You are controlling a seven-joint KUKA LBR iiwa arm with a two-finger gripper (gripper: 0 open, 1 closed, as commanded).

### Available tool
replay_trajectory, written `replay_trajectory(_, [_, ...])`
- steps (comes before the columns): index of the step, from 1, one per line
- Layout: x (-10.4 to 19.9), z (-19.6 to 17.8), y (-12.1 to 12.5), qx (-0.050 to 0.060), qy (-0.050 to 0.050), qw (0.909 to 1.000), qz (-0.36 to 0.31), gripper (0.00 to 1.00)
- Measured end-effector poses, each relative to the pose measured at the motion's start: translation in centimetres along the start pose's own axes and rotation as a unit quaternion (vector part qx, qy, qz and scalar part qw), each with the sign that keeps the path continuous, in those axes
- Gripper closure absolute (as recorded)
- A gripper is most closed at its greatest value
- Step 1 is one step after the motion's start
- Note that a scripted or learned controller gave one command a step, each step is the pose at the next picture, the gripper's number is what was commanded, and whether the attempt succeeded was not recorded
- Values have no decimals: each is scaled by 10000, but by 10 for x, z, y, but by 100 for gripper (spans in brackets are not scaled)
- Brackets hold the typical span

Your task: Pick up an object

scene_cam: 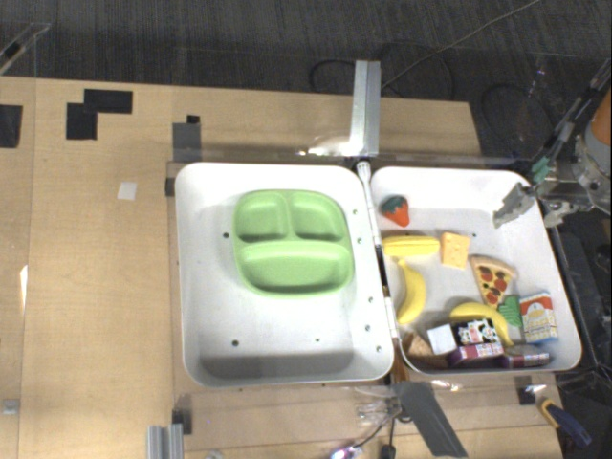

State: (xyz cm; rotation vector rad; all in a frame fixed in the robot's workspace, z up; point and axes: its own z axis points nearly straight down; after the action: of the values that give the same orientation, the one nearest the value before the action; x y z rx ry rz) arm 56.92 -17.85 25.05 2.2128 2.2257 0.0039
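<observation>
So in the camera view the pick hasn't really happened yet as far as anyone can tell: everything looks to be sitting in the right bin point(564, 347) and nothing is lifted. The left bin point(196, 285) just carries a green divided plate point(290, 240) sitting around its middle, a bit toward the far edge. The candidates are all in the right bin: a strawberry point(395, 209) near its far left corner, a yellow corn-looking piece point(411, 248) and a cheese wedge point(455, 250) just past it, a banana point(412, 293) running along the left wall, a pizza slice point(491, 279) toward the middle, and then a crowded pile along the near edge with a second banana point(481, 316), a small carton point(538, 317) and some dark packets that are too jumbled to name. The arm comes in from the right, and the gripper point(513, 206) hangs over the far right corner of the right bin, tilted and pointing down-left into the bin. Whether it's spread or pinched is honestly impossible to tell at this size, and nothing shows between its tips. It sits well apart from the pile, with bare bin floor under it. Judgement call: basically the whole job is left, meaning choose a target, come down, close, and lift.
</observation>
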Motion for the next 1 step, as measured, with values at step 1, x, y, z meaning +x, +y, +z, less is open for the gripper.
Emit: replay_trajectory(1, [2, 91, -44, 5, 0, 9999, -110, 0])
